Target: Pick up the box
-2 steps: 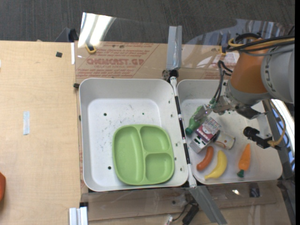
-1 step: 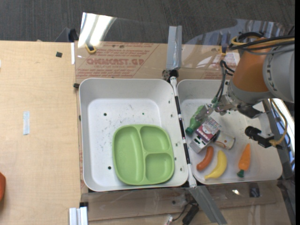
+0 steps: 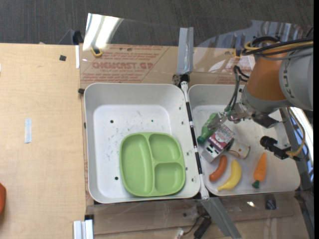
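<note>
The box point(image 3: 219, 140) is a small pink, white and dark carton lying tilted in the right bin point(image 3: 279, 185), near its left wall. My gripper point(image 3: 225, 119) hangs just above the box's upper end, reaching in from the right under the orange band of the arm. A green object point(image 3: 206, 128) lies directly to the left of the gripper, touching the box's upper left side. From this angle I cannot make out whether anything is gripped.
In the right bin, a red sausage point(image 3: 218, 168), a banana point(image 3: 231, 176) and a carrot point(image 3: 259, 167) lie in front of the box, with a beige piece point(image 3: 242, 151) beside it. The left bin point(image 3: 99, 133) holds a green divided plate point(image 3: 152, 163).
</note>
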